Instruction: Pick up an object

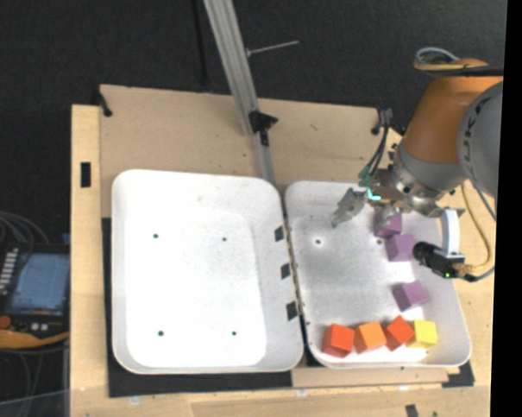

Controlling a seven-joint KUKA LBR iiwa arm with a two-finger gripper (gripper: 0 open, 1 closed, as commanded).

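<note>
A grey and orange arm is reaching in from the right over the right bin. Its gripper is hanging above the bin's upper part, apart from every block; whether it is open or closed, I cannot tell.

Three purple blocks are lying along the bin's right side. Three orange blocks and a yellow block are sitting in a row against the near rim. They look small, light and rigid, with flat faces that should suit a pinch across opposite sides.

The row is crowded, block touching block, close to the wall. The lowest purple block is standing freer. The bin's middle is offering open room. The left bin is lying alongside.
</note>
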